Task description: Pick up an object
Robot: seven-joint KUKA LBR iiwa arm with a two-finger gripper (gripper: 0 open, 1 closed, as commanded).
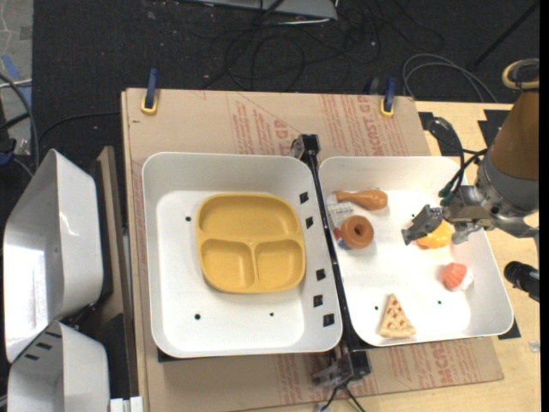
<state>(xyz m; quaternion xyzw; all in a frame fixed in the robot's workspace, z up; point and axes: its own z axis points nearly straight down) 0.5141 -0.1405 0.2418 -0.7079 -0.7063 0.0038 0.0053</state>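
Note:
In the right bin (480, 316) lie a toy drumstick (364, 199), a brown doughnut (357, 232), an orange-yellow fruit piece (437, 238), a red-pink piece (455, 275) and a pizza slice (395, 318). My gripper (421, 227) hangs low over the right half of that bin, its dark tip right at the left upper edge of the orange-yellow piece. Whether it touches the piece is not clear from this angle. Nothing is visibly held.
The left bin (171, 316) holds a yellow divided tray (251, 240). A black divider (324, 247) runs between the two bins. The arm's orange band (520, 140) and grey wrist reach over the right bin's right rim. Cables lie at the back.

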